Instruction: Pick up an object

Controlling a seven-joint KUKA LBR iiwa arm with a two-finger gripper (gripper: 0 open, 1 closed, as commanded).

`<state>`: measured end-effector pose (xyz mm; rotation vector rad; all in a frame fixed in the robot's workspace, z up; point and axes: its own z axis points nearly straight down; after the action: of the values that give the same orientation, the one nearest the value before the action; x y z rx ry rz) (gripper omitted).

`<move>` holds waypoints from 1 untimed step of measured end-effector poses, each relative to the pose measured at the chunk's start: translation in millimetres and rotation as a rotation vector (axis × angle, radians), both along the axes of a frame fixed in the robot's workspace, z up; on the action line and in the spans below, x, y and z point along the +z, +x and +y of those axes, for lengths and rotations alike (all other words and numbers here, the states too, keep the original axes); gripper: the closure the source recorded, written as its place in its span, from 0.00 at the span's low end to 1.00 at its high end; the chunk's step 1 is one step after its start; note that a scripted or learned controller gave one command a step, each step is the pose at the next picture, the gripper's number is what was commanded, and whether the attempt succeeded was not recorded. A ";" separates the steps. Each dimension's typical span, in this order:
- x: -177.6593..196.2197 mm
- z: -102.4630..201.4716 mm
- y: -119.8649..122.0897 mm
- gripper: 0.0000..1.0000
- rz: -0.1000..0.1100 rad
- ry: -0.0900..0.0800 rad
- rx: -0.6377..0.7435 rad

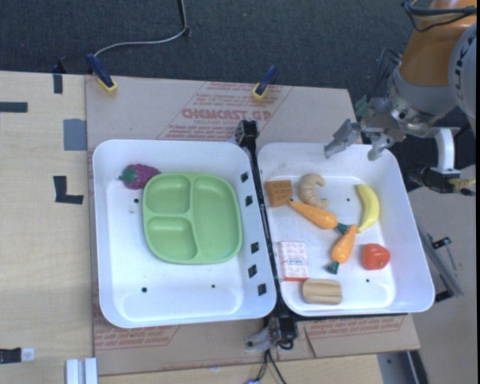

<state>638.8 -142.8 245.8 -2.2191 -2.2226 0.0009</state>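
Jaws stand apart with nothing between them, poised over the far rim of the right bin [412, 238]; the gripper [358, 144] hangs from the arm [432, 54] at upper right. Contents of that bin: banana [370, 205], two carrots [314, 214] [344, 245], tomato [375, 256], croissant [310, 187], cracker [278, 192], bread roll [322, 291], small packet [293, 260]. Left bin [112, 238] holds a green divided plate [193, 218] with purple grapes [138, 175] just beside it.

Bright, even overhead light fills the scene. The white bins [112, 294] glare slightly, their surfaces nearly washed out. Shadows are soft and short. The picture is low in resolution and mildly blurred; the dark floor [304, 22] shows little detail.
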 end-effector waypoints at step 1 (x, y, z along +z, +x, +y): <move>-143.0 28.8 -30.1 0.00 0.004 0.001 -0.001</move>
<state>608.7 -114.0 102.8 -2.2173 -2.2193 0.0047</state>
